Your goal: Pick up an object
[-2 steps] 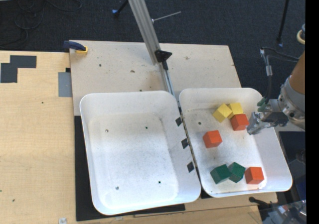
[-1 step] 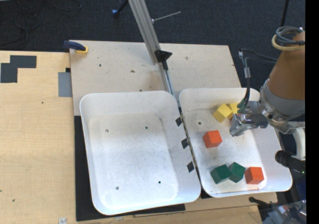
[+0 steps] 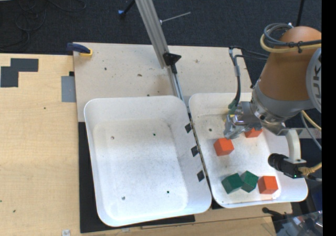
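Note:
In the right bin (image 3: 210,105), an orange cube (image 3: 224,146) lies near the middle. My gripper (image 3: 232,131) hangs just above and to the right of it, with nothing visibly held. A second orange cube (image 3: 254,133) peeks out right beside the gripper, partly hidden by the wrist. Near the bin's front edge lie two green blocks (image 3: 231,183) (image 3: 249,180) touching each other, and a third orange cube (image 3: 268,184) sits just right of them.
The left bin (image 3: 105,119) is beside the right one, with black clips (image 3: 193,150) along the shared rim. A slanted aluminium post (image 3: 153,25) rises behind the bins. The arm's orange band (image 3: 289,72) looms over the right bin's far right.

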Robot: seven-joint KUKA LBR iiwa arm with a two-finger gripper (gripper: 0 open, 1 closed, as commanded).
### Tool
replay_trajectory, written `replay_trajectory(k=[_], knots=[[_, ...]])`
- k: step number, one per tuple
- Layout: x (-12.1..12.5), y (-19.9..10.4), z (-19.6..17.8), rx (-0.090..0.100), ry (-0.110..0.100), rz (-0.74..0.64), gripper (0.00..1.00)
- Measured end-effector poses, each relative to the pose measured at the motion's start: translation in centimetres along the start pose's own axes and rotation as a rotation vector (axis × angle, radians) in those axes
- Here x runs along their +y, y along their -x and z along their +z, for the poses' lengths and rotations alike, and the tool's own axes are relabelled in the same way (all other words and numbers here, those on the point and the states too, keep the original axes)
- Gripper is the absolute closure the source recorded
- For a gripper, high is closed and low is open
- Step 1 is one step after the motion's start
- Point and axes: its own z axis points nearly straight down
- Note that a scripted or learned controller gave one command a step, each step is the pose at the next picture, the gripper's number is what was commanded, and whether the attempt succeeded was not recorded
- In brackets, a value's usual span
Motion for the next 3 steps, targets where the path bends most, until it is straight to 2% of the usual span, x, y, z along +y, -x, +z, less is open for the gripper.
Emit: replay_trajectory(k=[1, 2, 3], knots=[[1.5, -4.2, 2.1, 0.000, -0.003, 0.001, 1.00], [1.6, -9.4, 2.3, 0.000, -0.002, 0.000, 1.00], [2.5, -13.2, 4.3, -0.001, -0.004, 0.001, 1.00]])
